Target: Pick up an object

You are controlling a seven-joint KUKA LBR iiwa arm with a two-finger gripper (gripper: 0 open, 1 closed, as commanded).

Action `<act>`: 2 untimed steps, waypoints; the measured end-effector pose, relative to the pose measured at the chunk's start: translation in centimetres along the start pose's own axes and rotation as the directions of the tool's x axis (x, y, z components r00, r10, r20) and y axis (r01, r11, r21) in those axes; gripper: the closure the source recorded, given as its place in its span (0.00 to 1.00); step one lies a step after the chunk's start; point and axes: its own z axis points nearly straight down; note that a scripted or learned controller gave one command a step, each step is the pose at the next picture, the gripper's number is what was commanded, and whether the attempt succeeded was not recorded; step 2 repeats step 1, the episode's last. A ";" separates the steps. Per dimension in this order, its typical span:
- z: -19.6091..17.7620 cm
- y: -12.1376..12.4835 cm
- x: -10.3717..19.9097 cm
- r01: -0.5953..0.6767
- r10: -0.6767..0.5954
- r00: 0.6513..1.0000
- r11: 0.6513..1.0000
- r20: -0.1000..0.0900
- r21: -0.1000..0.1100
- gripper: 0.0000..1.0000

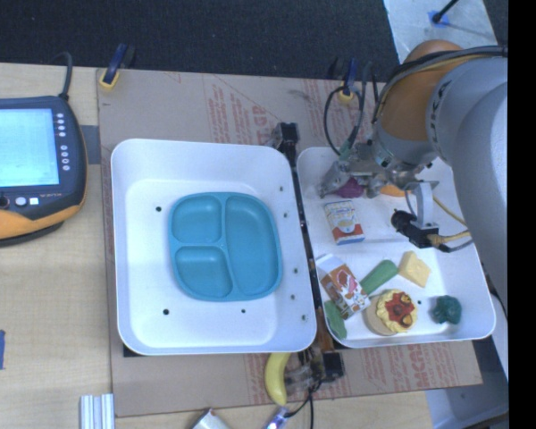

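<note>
My gripper (355, 173) hangs low over the far left corner of the right bin (469, 329), at the end of the grey arm with its orange band (411, 88). Right under it lies a purple object (347, 187), partly hidden by the gripper. A small white and red carton (344, 222) lies just in front of it. Nearer the front lie a snack packet (342, 284), a green stick-shaped piece (378, 275), a yellow cheese wedge (415, 268), a round tart with red topping (393, 311) and a dark green broccoli piece (446, 309).
The left bin (134, 239) holds a blue divided plate (225, 244). A banana (275, 375) lies on the bench outside the bins at the front. A teach pendant (27, 164) sits at the far left. Cables (339, 119) hang by the wrist.
</note>
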 end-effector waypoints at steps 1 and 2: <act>-0.9 -0.2 -0.1 0.003 -0.003 1.000 1.000 -0.001 0.008 1.00; -0.9 -0.2 -0.1 0.003 -0.003 1.000 1.000 -0.001 0.008 1.00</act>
